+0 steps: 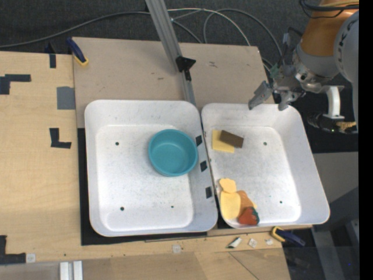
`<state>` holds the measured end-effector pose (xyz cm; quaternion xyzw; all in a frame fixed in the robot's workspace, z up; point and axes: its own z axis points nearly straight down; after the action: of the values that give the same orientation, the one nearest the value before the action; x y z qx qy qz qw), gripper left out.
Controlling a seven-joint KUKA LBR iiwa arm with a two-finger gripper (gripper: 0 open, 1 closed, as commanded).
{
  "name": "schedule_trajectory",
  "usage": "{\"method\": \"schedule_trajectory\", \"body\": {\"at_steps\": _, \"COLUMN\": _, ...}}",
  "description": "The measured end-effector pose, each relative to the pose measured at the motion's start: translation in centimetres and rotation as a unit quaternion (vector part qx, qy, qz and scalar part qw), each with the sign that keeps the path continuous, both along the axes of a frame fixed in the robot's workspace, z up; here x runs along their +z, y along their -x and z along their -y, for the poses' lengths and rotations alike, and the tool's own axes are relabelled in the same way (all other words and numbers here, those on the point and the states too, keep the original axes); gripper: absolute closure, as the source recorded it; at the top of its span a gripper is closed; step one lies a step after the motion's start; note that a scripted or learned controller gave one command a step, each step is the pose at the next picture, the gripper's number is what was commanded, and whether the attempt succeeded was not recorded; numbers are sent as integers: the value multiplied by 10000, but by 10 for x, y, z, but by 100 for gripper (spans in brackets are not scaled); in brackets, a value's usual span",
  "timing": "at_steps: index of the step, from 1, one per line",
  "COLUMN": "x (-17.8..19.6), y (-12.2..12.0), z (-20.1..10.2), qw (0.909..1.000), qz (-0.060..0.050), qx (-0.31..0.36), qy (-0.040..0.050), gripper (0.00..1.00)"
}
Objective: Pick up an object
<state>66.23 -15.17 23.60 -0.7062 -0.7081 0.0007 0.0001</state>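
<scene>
Jaws [268, 98] are seen spread apart and holding nothing, poised over the far rim of the right bin [291, 156]. A yellow sponge [226, 141] with a brown top is found near that bin's far left corner. Yellow and orange-red toy pieces [238, 206] are piled at its near left. A teal bowl [172, 151] is set in the left bin [116, 174]. Cables [221, 22] are trailed across the counter [35, 156] behind.

A teal bowl [172, 151] sits upright, well left of and below the gripper [267, 98]. A yellow sponge with a brown block on it [227, 140] lies nearer, below-left of it. A yellow, orange and red toy pile [239, 204] lies farthest below.
</scene>
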Motion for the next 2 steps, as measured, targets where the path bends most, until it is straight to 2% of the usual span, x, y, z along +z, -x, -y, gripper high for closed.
{"method": "schedule_trajectory", "body": {"at_steps": 1, "x": 0, "y": 0, "z": 0, "qw": 10000, "qz": -2, "qx": -1, "qy": 2, "gripper": 0}}
{"method": "schedule_trajectory", "body": {"at_steps": 2, "x": -65, "y": -1, "z": 0, "qw": 10000, "qz": -32, "qx": -3, "qy": -4, "gripper": 0}}
